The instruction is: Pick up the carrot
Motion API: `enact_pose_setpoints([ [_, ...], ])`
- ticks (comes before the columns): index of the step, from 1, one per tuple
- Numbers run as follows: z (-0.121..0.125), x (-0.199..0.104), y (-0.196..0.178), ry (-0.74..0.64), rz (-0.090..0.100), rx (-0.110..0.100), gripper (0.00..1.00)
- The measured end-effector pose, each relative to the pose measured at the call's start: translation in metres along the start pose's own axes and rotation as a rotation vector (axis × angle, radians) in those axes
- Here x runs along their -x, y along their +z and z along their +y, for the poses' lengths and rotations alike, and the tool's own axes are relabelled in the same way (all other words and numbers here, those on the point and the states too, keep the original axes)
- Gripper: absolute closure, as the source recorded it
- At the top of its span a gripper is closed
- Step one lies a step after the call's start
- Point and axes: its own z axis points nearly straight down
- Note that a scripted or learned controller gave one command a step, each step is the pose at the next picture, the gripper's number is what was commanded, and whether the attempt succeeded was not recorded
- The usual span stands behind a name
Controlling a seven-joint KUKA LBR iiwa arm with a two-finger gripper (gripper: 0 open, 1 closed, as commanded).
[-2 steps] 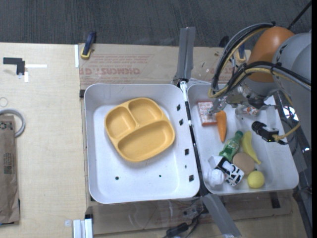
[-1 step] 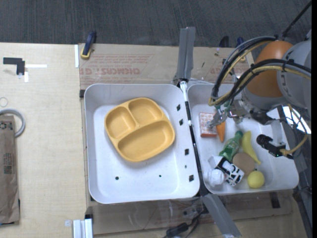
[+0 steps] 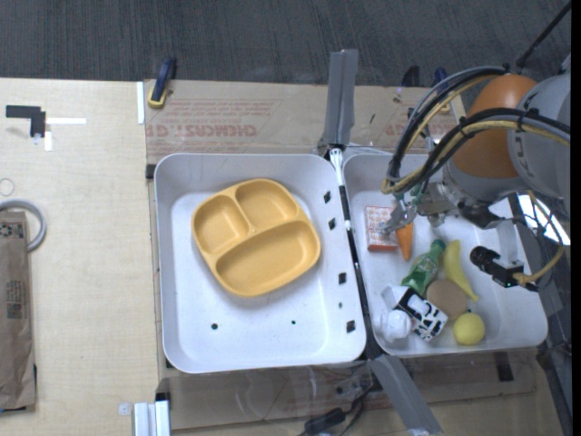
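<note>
Carrot (image 3: 405,239) right bin (image 3: 536,321), touching end effector (image 3: 400,218) fingertips.

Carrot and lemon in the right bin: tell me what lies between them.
In the camera view, between the carrot and the lemon lie the green bottle, the banana and a brown piece.

A yellow divided plate (image 3: 257,236) is seen lying in the left bin (image 3: 172,271). In the right bin (image 3: 531,330), the carrot (image 3: 405,239) is gripped between the fingers of the gripper (image 3: 402,218), beside a green bottle (image 3: 424,266), a banana (image 3: 457,269) and a lemon (image 3: 469,329).
</note>
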Motion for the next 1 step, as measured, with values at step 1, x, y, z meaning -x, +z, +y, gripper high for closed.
enact_pose_setpoints([
  [1,0.0005,0.0001,-0.006,0.002,0.002,-0.003,1.0],
])
